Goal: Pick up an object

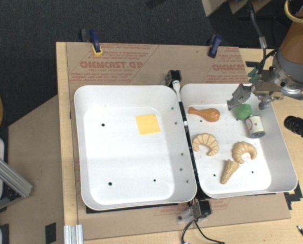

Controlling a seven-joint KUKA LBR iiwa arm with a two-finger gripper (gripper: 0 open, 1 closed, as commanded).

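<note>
Hovering gripper (250, 98) over rounded green object (243, 111), glossy white bin (273, 177).

the green object (243, 111) sits partly hidden under the gripper (250, 99); the arm (296, 50) is cut off by the right edge.

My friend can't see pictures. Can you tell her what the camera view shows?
A grey robot gripper hovers over a green object in the right bin, which also holds a drumstick, two croissants, a cone and a small can. The left bin holds a yellow square.
</note>
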